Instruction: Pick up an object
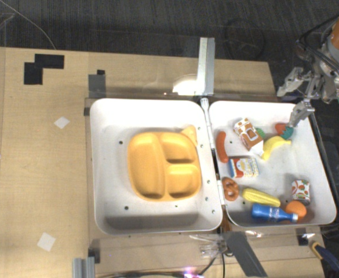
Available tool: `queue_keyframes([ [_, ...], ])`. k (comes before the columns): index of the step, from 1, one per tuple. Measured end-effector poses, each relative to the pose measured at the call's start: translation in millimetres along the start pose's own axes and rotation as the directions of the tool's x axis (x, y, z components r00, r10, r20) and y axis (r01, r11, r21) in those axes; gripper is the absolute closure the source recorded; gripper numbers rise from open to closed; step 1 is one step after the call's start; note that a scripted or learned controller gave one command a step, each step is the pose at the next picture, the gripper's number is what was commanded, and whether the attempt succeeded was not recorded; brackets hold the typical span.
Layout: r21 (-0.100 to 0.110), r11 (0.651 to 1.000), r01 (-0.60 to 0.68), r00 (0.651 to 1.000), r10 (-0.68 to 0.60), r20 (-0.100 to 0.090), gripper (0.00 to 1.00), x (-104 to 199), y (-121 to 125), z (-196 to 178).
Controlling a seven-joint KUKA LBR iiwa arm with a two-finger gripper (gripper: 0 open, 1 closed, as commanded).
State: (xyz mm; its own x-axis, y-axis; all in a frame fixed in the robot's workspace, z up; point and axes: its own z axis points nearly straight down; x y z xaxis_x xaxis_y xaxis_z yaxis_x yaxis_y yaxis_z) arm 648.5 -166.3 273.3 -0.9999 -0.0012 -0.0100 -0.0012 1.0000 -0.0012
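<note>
I see the gripper [297, 116] poised over the far right corner of the right bin [325, 181], its one distinct metal finger reaching down toward a small green-and-orange piece [284, 130] that sits just beside the yellow banana [275, 145]; whether the tip touches it I cannot tell, and I cannot tell how the claw stands or whether it has hold of anything. The arm's orange band is cut off at the upper right edge, and cabling clutters the wrist. Around the banana lie a small printed house-shaped carton [247, 134], a red sausage [221, 146] along the bin's left wall, a flat milk-style box [243, 167], a pretzel [230, 188], a corn cob [261, 198], a blue bottle [272, 214], an orange ball [296, 209] partly behind the bottle's end, and a small patterned can [300, 190]. The left bin [108, 155] carries a yellow divided tray [162, 165], with a pale yellow thing [189, 133] half hidden behind its far corner.
</note>
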Motion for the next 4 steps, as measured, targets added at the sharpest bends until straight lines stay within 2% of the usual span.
queue_keyframes([
  [1, 0.003, 0.980, -0.200, 0.980, 0.200, -0.011, 0.00, -17, -30, 178],
  [2, -0.001, 0.958, -0.286, 0.958, 0.286, 0.003, 0.00, 28, 13, 184],
  [3, -0.002, 0.960, -0.281, 0.960, 0.281, 0.016, 1.00, 24, 13, 169],
  [4, 0.001, 0.796, -0.605, 0.796, 0.605, -0.003, 1.00, 61, 56, 166],
])
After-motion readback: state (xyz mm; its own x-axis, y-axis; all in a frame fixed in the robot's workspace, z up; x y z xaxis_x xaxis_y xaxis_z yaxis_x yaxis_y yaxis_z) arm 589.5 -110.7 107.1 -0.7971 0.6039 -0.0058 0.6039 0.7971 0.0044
